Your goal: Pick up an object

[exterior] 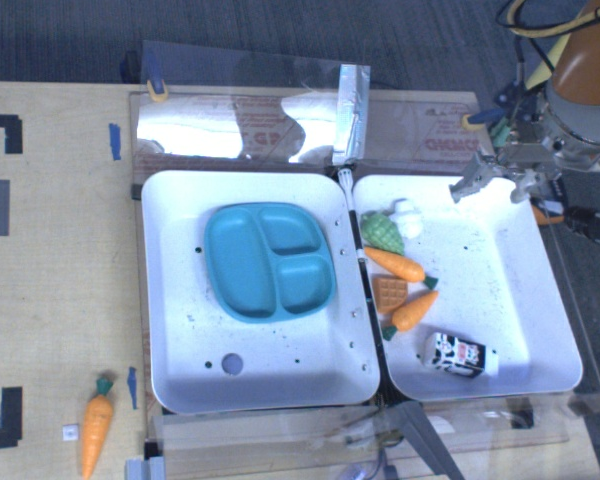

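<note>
A blue divided tray (270, 260) lies in the left bin (170, 298); a toy carrot (97, 426) rests on the bench (50, 268).

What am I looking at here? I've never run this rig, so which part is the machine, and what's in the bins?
One fixed camera looks down at a slant on a bench. The machine is a grey and orange robot arm entering from the right; its gripper hangs over the far rim of the right bin, with nothing visibly held.

The left bin holds a blue divided tray. The right bin holds a green toy, a white piece, two toy carrots, a waffle-like square and a small black-and-white carton. Another carrot lies on the bench, outside the bins.
</note>
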Available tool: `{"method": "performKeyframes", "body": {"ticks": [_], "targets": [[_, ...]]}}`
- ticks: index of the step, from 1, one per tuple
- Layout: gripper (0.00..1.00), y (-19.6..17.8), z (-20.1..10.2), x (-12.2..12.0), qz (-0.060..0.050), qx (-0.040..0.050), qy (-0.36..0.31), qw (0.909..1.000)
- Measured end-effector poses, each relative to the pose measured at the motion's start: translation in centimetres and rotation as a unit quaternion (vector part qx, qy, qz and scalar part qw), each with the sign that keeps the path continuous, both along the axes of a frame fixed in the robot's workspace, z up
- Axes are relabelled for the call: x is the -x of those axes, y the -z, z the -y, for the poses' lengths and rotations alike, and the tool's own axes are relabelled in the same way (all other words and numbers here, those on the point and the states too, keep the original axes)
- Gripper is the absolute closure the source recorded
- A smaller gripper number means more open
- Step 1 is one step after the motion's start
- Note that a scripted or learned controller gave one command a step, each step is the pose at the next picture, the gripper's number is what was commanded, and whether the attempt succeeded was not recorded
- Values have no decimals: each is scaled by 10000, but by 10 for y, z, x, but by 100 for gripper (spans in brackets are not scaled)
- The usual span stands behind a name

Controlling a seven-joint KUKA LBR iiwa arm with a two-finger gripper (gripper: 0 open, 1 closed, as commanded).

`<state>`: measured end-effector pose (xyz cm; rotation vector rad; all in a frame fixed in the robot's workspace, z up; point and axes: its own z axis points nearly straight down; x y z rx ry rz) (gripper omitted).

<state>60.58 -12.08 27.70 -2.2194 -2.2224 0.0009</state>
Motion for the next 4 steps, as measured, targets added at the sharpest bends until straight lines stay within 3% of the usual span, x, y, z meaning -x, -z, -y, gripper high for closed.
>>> {"method": "performKeyframes", "body": {"ticks": [1, 2, 3, 4], "targets": [[0, -34, 35, 10, 29, 10, 914, 9958], [0, 61, -58, 56, -25, -7, 373, 9993], [0, 181, -27, 20, 23, 1, 464, 9989], [0, 189, -26, 120, 25, 3, 107, 9999]]}}
